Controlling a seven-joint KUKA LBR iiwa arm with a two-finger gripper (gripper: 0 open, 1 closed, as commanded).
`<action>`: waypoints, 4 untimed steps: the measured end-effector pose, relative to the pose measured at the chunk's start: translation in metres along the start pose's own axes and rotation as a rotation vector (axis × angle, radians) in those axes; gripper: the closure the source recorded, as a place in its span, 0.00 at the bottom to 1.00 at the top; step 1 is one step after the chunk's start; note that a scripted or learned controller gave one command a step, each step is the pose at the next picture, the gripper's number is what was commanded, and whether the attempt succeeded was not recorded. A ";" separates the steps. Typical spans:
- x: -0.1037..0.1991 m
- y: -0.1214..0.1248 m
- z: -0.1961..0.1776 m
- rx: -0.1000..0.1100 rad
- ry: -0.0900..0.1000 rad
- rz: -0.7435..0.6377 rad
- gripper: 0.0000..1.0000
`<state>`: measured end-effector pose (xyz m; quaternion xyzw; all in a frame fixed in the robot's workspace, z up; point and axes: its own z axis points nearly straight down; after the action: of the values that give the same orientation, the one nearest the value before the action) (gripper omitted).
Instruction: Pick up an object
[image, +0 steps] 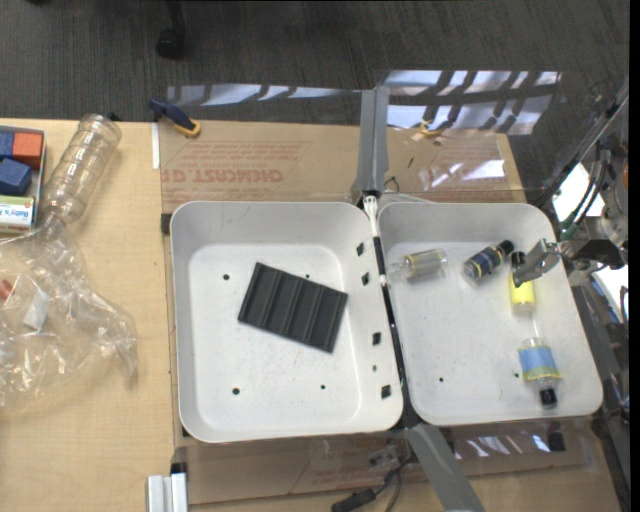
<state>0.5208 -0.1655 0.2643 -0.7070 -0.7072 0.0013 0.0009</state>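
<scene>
At the right edge of the frame, the gripper (545, 258) is seen low over the upper right part of the right bin (440, 395); whether its fingers are open or closed cannot be told. Just beside it lie a yellow marker (522, 292) and a small dark bottle (487, 260). A clear vial (424, 264) and a blue-banded bottle (539, 365) are spread elsewhere in that bin. A dark ribbed panel (293, 306) is placed alone in the left bin (200, 400).

Light wooden bench (110, 400): two white bins (200, 400) side by side on brown cardboard (260, 170), crumpled plastic wrap (50, 310) left, clear bottle (75, 170) beside it.
</scene>
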 end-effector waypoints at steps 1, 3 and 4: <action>0.007 -0.038 0.173 -0.001 0.001 -0.012 0.00; -0.004 -0.043 0.165 -0.002 0.002 -0.497 1.00; -0.004 -0.042 0.157 -0.003 0.002 -0.494 1.00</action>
<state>0.4779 -0.1701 0.1077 -0.5126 -0.8586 -0.0005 0.0009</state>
